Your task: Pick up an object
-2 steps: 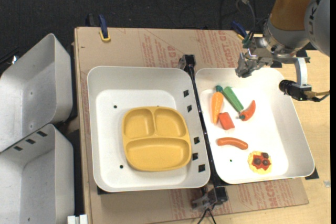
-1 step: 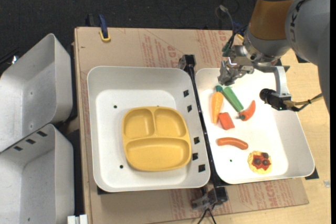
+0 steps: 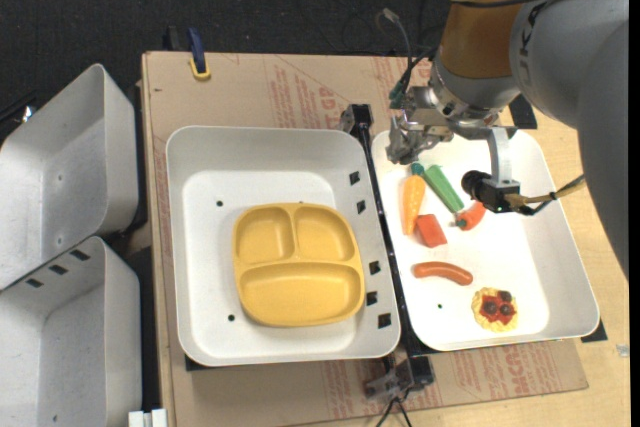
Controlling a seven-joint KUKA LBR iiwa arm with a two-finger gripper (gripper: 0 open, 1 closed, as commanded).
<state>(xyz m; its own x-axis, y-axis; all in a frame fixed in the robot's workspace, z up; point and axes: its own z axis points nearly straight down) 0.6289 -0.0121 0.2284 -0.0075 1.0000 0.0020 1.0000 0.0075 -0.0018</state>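
Observation:
The right bin (image 3: 560, 245) holds several toy foods. An orange carrot (image 3: 412, 200) lies near its left wall, with a green-handled tool with a red tip (image 3: 446, 192) slanting beside it. An orange-red block (image 3: 430, 231) sits just below them. Lower down lie a red sausage (image 3: 443, 272) and a small pizza slice (image 3: 495, 307). My gripper (image 3: 408, 143) hangs over the bin's far left corner, just above the carrot's top end. Nothing shows between its fingers.
The left bin (image 3: 200, 215) carries a yellow divided plate (image 3: 297, 263). Black clips (image 3: 358, 119) line the seam between the bins. Two tilted white bins (image 3: 60, 185) stand off the bench at the left. Cables hang beside the wrist.

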